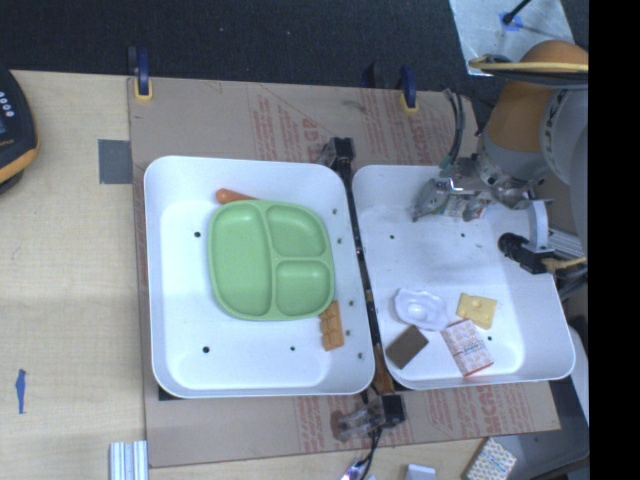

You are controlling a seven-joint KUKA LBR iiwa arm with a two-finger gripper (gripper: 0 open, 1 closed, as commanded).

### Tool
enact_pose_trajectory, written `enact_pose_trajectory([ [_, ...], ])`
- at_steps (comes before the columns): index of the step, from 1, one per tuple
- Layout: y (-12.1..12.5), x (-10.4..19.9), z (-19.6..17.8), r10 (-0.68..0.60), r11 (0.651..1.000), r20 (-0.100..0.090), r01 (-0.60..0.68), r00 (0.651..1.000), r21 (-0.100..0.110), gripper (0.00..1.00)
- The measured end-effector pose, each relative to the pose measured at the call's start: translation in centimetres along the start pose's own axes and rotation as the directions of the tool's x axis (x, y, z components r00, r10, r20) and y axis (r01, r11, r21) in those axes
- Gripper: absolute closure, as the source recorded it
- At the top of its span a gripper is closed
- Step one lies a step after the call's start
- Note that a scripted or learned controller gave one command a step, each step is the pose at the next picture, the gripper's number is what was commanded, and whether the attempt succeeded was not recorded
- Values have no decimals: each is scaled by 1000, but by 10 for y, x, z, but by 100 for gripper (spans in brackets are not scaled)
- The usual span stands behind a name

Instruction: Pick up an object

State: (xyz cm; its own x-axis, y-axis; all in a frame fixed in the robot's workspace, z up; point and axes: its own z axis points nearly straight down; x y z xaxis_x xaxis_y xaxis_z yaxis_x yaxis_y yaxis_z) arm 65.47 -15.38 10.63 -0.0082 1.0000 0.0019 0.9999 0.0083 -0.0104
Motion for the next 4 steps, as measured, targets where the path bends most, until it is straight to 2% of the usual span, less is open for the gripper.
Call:
enact_pose_trajectory([
  [1, 1, 1, 2, 2, 1000, 3, -2, 1000, -6, 0],
  [2, -88, 158, -89, -10, 1000, -3, 10, 1000, -7, 0],
  [3, -29, 105, -86, 8, 1000, 4, -8, 1000, -12, 0],
  [4, 3, 60, -86, 8, 1000, 4, -8, 1000, -11, 0],
])
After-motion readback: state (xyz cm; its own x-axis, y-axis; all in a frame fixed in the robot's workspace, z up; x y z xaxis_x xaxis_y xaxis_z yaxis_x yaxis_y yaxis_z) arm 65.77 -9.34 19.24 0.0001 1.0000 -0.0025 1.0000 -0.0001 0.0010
